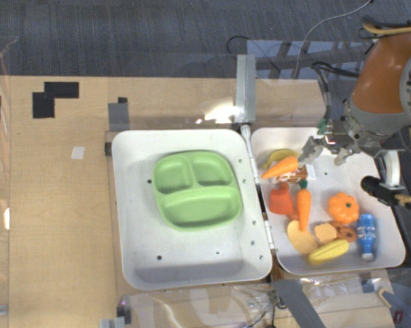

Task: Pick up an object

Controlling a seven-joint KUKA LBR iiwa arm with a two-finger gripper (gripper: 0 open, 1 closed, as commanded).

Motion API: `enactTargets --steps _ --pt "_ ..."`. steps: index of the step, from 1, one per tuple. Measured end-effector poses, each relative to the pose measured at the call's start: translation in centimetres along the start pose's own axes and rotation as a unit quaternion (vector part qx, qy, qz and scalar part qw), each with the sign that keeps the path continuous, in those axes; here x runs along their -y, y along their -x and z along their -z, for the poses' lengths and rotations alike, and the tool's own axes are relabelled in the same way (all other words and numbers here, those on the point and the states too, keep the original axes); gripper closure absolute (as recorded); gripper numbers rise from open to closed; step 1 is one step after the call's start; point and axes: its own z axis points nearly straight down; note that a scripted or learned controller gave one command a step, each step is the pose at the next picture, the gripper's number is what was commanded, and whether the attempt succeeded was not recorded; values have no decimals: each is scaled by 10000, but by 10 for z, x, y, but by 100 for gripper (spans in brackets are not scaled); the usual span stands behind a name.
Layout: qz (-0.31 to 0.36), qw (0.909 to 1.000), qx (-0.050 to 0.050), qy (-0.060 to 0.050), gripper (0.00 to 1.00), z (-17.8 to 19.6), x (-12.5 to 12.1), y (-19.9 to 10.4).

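My gripper point(325, 150) hangs over the back of the right bin point(393, 254), open, with nothing between its fingers. Its left finger point(307, 149) is just right of an orange carrot-like piece point(280, 167) that lies over a small box point(294, 177). A yellow piece point(281, 154) peeks out behind them. Further forward lie a red cup point(280, 201), an upright carrot point(303, 207), a small orange pumpkin point(343, 207), a blue bottle point(366, 236), a banana point(329, 251), a yellow disc point(300, 239) and a tan cookie point(324, 231).
The left bin point(138, 265) holds a green divided plate point(196, 189). A metal post point(245, 90) stands behind the wall between the bins. The arm's orange band point(385, 77) rises at the right, with cables behind it.
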Motion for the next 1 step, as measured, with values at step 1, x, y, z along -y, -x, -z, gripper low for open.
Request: enactTargets --steps 1 --pt "345 9994 9 53 0 -115 12 -10"
